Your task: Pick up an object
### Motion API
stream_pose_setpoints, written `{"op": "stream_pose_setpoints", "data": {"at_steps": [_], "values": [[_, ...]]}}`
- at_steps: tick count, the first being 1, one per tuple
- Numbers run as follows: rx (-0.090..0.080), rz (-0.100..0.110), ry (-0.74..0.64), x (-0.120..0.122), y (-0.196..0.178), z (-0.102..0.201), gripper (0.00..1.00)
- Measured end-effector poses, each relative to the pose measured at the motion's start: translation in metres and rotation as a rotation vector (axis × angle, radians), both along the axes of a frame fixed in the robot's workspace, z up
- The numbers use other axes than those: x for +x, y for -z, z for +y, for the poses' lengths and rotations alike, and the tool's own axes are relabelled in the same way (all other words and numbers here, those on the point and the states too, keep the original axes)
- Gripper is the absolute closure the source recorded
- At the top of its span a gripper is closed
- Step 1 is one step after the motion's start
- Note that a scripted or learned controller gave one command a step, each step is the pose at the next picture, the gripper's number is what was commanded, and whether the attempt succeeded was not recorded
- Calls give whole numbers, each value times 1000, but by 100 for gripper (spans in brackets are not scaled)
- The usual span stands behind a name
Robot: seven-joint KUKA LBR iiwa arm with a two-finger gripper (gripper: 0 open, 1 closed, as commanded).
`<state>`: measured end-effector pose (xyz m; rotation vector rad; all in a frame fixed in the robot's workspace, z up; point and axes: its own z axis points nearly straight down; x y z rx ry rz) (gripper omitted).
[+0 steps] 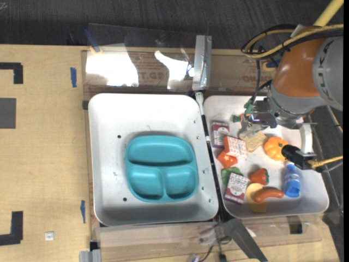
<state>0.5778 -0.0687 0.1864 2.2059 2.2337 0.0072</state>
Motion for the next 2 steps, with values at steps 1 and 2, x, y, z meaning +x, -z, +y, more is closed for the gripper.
{"op": "stream_pose_setpoints", "data": {"at_steps": [1,2], "values": [[-1,4,4,-1,2,-3,0],[-4,-2,30,-48,99,-55,0]]}}
